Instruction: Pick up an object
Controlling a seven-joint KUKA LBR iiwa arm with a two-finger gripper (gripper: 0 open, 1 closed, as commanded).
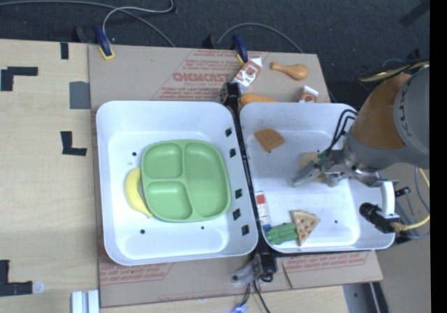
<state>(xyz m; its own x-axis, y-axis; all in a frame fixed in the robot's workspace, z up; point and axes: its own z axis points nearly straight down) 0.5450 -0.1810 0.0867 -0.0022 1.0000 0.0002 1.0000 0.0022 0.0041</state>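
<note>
Reaching into the right bin point(349, 112) from its right edge, the end effector point(305, 177) sits low at the bin's middle beside a pale object point(309, 160); whether it grips anything I cannot tell. A pizza slice point(304, 225) lies near the front edge.

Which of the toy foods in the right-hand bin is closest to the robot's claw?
The tan piece beside the gripper; the pizza slice lies farther off.
</note>
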